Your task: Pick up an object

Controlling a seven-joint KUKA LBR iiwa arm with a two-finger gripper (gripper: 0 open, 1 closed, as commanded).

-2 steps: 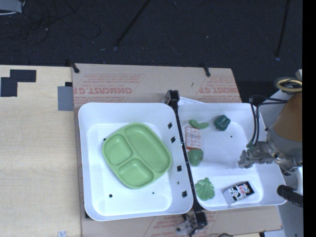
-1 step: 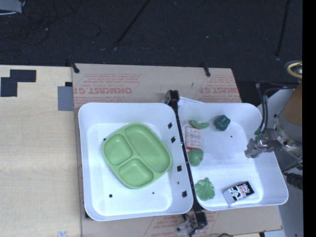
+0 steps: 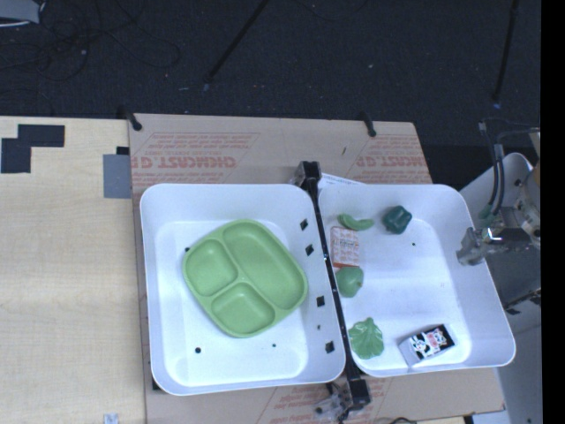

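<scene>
The right bin (image 3: 441, 281) holds several small things. A dark green block (image 3: 396, 220) and a pale green curved piece (image 3: 356, 223) lie near its far edge. Against the left wall are a red and white packet (image 3: 345, 246) and a green rounded piece (image 3: 350, 281). A leafy green piece (image 3: 365, 338) and a black and white box (image 3: 427, 344) sit at the front. My gripper (image 3: 475, 246) hangs at the bin's right rim, apart from all of them, with nothing seen in it.
The left bin (image 3: 168, 325) holds a light green divided plate (image 3: 244, 276). A black divider (image 3: 320, 272) runs between the two bins. Both stand on cardboard (image 3: 229, 153) over a wooden bench. The grey arm (image 3: 516, 210) rises at the right.
</scene>
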